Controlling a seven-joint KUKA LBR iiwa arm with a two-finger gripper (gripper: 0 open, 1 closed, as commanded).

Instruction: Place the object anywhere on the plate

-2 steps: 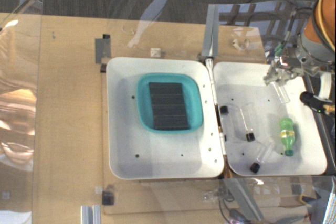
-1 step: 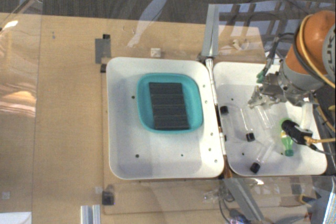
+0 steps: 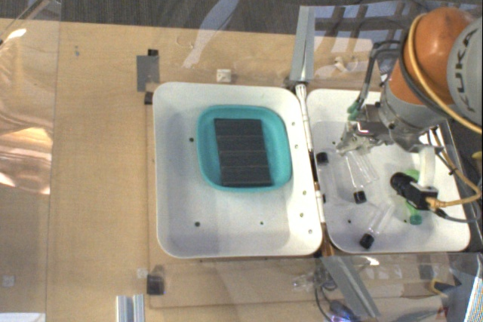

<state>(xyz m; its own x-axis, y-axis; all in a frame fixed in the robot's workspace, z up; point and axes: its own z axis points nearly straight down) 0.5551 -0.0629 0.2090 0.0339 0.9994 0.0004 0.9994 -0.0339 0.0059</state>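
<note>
Hand point(image 3: 356, 138), grip state untellable, hovers right of teal plate point(image 3: 281, 151) by clear tube point(image 3: 363, 176); centre on tube before closing.

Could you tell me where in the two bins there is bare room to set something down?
The left bin is bare below the teal plate and in a strip to its left. The plate is mostly covered by a dark ridged pad. The right bin is crowded: clear tubes and the gripper above them.
</note>
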